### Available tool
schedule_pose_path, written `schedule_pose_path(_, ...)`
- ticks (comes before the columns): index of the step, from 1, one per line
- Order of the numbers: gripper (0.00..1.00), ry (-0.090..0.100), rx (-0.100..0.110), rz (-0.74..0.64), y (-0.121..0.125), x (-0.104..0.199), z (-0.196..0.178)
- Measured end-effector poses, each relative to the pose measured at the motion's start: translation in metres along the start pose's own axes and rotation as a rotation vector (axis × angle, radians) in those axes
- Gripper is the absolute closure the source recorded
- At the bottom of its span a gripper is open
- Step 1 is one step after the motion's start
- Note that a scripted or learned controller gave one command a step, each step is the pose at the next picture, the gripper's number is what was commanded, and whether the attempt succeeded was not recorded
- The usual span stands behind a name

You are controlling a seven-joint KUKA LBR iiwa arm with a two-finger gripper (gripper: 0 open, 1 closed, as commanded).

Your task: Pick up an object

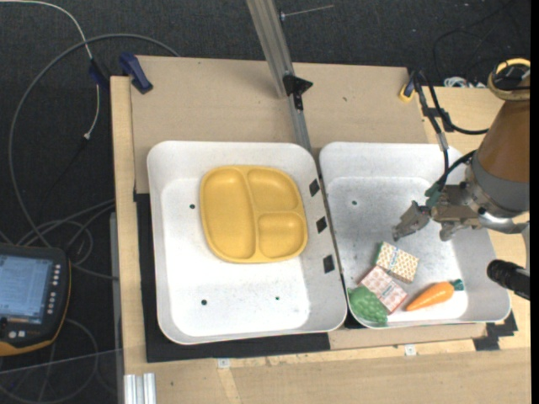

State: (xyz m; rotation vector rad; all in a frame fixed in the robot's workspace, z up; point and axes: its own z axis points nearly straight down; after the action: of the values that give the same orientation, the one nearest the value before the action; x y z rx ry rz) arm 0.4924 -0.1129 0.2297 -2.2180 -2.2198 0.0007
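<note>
My gripper (429, 224) hangs over the right bin (370, 183), its two fingers spread apart with nothing between them. Just below and left of it lies a small patterned block (397, 262) with a pale checkered face. A second block (384, 288) with a pinkish pattern sits lower, partly on a green leafy toy (365, 305) at the bin's front edge. An orange toy carrot (431, 295) with a green top lies to the right of them.
The left bin (173, 251) holds a yellow divided plate (253, 212) with three compartments. A metal pole (271, 32) rises from the back of the bench between the bins. A tablet (25, 297) lies on the floor at far left.
</note>
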Motion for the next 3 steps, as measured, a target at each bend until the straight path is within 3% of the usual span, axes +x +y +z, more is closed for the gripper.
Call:
schedule_pose_path(1, 0.0, 0.0, -0.001, 0.0, 0.0, 0.0, 0.0)
schedule_pose_path(3, 0.0, 0.001, 0.005, 0.0, 0.012, 0.006, 0.095)
